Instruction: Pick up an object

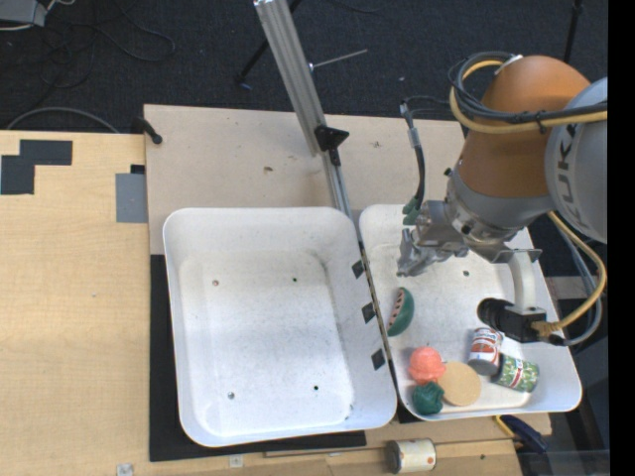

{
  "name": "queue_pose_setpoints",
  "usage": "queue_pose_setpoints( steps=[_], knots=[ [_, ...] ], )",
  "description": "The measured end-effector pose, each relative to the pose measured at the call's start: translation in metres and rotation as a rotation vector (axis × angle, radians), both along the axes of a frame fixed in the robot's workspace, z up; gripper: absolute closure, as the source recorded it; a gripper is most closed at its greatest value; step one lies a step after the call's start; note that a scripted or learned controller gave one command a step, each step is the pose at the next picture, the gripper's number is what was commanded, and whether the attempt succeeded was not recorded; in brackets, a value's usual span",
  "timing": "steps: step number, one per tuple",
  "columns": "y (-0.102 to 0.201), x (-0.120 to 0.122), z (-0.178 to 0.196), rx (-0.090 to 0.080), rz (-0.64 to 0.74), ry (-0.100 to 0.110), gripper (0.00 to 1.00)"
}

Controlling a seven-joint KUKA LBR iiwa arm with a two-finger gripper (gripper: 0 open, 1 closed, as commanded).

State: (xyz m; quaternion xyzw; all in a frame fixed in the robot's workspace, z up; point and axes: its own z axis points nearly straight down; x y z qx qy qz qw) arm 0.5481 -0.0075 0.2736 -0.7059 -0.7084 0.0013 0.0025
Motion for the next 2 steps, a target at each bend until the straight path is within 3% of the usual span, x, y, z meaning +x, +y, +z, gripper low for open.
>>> queue_pose_setpoints(
  steps=[1, 2],
  knots=[
    [0.045, 0.014, -0.026, 0.0, 0.0, 0.002, 1.0],
    [0.093, 0.011, -0.039, -0.001, 0.0, 0.002, 1.0]
  ],
)
